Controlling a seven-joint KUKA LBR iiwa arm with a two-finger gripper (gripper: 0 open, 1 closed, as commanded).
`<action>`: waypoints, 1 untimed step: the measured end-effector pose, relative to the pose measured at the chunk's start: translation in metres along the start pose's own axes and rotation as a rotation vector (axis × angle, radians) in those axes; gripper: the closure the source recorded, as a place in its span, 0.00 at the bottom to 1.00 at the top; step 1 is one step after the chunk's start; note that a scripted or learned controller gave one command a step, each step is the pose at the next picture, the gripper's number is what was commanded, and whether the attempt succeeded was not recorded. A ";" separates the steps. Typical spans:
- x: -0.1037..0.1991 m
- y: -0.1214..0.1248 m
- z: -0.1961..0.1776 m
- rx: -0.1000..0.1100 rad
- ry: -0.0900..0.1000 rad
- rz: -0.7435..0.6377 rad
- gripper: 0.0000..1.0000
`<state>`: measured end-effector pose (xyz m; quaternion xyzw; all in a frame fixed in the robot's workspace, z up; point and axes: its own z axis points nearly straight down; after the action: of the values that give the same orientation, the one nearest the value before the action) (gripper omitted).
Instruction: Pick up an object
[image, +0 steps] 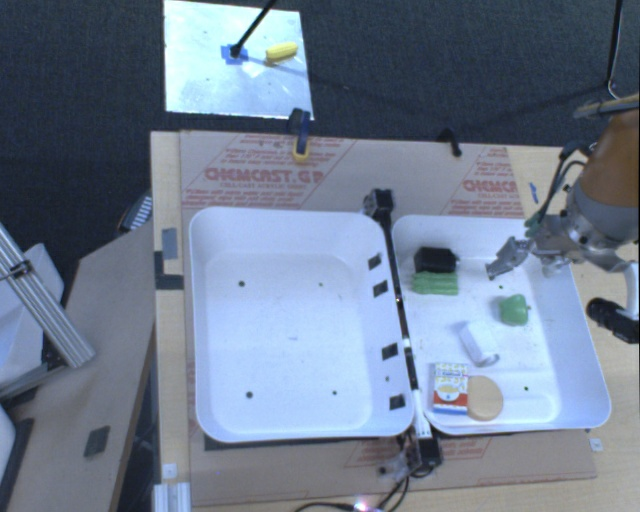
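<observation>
Tan disc (485, 399) and small carton (450, 389), front of right bin (590, 385), well apart from hand (512, 255). Green lump (514, 309) just below-front of hand, compact. Hand holding nothing; opening: cannot tell.

**Dark carpet around a board-covered tabletop**

Dark blue-black carpet (80, 90) covers the floor beyond the tabletop's (170, 330) far and left edges. A shiny metal sheet (235, 60) lies on it near the far edge. A printed cardboard sheet (270, 175) covers the tabletop. An aluminium rail (40, 300) slants beside the left edge.
</observation>
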<state>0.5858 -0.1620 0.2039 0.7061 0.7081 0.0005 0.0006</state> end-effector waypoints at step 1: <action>0.000 0.001 -0.011 -0.004 0.000 -0.003 1.00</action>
<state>0.5867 -0.1618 0.2149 0.7051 0.7091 0.0017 0.0019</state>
